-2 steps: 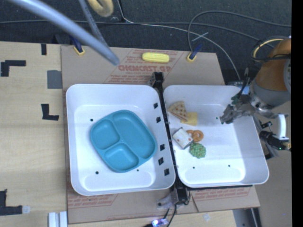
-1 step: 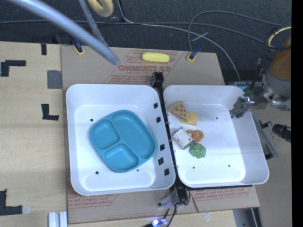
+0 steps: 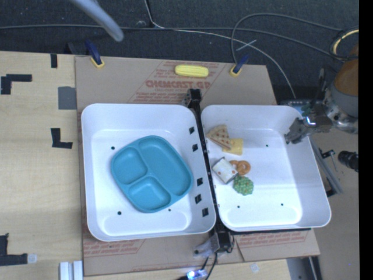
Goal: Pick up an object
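Both bins (image 3: 96,156) are white; the left one holds a light blue divided tray (image 3: 151,172). In the right bin lie a tan waffle-patterned piece (image 3: 219,135), a yellow wedge (image 3: 235,146), a white block (image 3: 224,170), an orange ring (image 3: 242,167) and a green lump (image 3: 243,185).

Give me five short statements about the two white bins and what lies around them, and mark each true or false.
1. The blue three-compartment plastic tray lies in the left white bin. True.
2. The green broccoli-like toy lies in the left bin. False: it is in the right white bin.
3. The yellow corn-shaped toy lies on the cardboard beyond the bins. True.
4. The gripper is above the blue tray. False: it is at the right bin's right rim.
5. The tray holds a waffle piece. False: the tan waffle-patterned toy lies in the right bin.
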